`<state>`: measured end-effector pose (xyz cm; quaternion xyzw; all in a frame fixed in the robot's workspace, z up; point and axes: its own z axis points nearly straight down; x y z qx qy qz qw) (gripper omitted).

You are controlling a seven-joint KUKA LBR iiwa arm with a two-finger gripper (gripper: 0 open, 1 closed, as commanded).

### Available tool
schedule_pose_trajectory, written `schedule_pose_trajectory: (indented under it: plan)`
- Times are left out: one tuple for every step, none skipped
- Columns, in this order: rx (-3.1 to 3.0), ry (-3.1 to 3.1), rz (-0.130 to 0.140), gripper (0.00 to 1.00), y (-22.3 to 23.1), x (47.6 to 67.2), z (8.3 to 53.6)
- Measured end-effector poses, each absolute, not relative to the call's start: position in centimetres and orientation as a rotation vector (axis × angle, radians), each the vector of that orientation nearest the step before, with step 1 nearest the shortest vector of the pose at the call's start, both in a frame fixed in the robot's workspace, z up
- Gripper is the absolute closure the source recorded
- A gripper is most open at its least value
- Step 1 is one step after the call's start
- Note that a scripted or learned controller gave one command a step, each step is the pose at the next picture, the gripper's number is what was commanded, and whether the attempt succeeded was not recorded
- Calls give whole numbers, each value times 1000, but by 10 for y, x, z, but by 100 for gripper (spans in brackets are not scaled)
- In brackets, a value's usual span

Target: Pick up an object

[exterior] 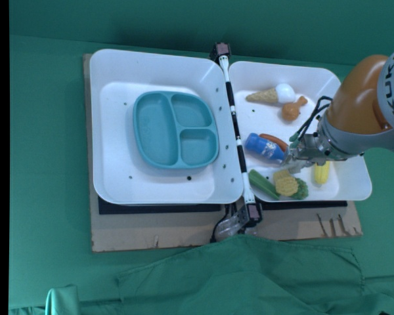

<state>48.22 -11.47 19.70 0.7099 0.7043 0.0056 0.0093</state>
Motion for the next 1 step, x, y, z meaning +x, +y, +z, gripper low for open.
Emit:
schedule_pose_trajectory:
  plan:
    - [2217, 2214, 7, 100, -110, 491, 256]
